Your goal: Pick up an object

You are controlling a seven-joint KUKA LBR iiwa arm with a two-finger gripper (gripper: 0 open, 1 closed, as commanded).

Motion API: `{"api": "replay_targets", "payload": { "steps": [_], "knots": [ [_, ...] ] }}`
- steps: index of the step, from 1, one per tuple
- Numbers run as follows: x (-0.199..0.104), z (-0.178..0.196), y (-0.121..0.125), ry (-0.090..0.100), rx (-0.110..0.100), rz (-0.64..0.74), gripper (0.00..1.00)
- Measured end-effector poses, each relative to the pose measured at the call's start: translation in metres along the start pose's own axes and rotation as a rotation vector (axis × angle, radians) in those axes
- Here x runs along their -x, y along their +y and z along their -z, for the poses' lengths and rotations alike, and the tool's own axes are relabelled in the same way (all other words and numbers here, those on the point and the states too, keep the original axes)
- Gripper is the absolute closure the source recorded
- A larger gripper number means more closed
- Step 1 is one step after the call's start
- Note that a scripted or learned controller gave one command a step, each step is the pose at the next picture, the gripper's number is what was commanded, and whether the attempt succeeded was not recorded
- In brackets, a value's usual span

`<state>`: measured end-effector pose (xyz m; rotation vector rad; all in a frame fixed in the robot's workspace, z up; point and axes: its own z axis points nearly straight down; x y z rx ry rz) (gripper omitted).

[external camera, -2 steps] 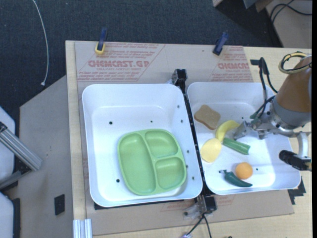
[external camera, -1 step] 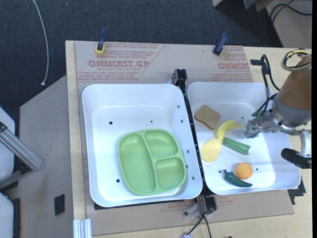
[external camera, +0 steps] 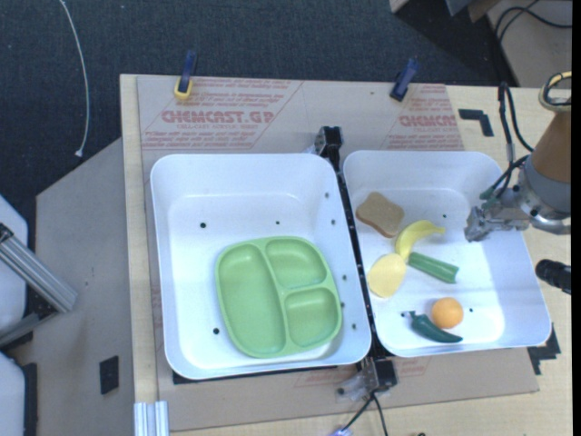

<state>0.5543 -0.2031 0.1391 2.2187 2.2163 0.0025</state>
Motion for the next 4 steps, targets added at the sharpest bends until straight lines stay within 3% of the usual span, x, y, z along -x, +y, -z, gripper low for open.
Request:
{"api": "replay_targets", "payload": {
  "steps": [2,4],
  "knots": [
    [-0.005,0.079,0.001,0.0,0.0,0.002,1.0],
    [-0.118,0.098,0.0,0.006,-0.006,0.005,1.0]
  ]
}}
